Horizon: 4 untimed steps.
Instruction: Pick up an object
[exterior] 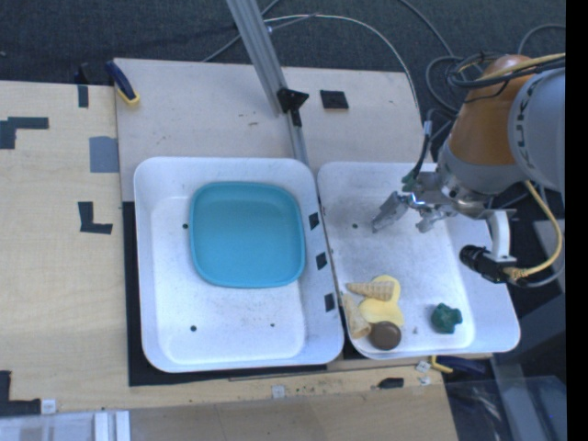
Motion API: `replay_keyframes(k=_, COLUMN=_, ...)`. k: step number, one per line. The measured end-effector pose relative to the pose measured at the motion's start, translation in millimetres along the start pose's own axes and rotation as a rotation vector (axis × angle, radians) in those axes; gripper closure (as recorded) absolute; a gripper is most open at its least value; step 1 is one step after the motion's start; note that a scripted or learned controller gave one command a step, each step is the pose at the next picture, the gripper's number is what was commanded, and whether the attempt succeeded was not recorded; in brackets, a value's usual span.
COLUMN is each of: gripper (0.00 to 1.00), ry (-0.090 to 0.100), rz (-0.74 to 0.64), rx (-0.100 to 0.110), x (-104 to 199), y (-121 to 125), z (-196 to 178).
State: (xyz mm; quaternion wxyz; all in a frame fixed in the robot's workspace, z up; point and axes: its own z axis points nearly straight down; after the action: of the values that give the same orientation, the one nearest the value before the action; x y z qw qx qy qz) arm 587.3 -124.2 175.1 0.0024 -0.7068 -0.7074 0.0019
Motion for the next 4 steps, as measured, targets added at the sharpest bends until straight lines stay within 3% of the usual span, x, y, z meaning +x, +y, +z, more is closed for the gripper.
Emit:
replay_keyframes(k=1, gripper=0.0, ry=0.0, rz=0.0, rx=0.0, x=1.8, y=-7.7, z=60.6)
replay_keyframes(k=2, gripper=1.0, ry=-0.001, rz=0.0, rx=-0.005, x=1.8, y=-6.3, z=47.9)
replay_keyframes(k=4, gripper=1.0, ry=-0.001, rz=0.0, rx=-0.011, x=2.6, y=0.0, z=-75.0)
